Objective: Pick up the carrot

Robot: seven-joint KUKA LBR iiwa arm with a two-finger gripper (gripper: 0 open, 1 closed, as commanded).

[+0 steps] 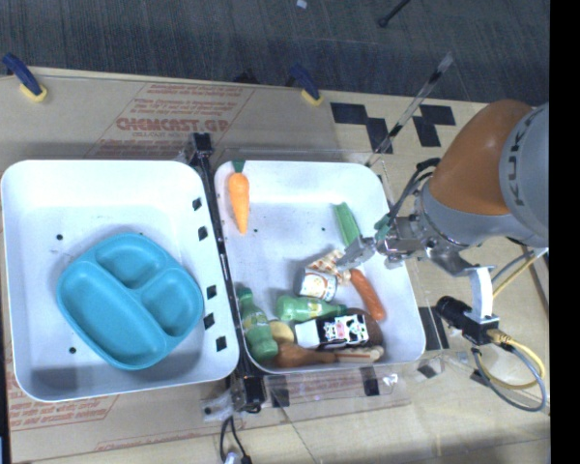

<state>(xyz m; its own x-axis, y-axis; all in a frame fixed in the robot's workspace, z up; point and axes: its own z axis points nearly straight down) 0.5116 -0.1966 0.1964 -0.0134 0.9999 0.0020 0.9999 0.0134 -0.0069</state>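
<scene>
Fingers (353, 252) hang over the clutter, carrot (238, 199) well apart.

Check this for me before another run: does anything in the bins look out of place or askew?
Nothing looks spilled or damaged. The carrot lies alone near the right bin's far left corner, while the other toy foods sit heaped at its near edge. The blue plate sits askew in the left bin.

I see even, diffuse overhead lighting. The two white bins (106, 177) read bright without clipping. Soft shadows collect along the left bin's near edge and under the blue tray (130, 298). The dark floor beyond the bench's far edge is dim and grainy. Overall resolution is low; small items appear soft.
</scene>
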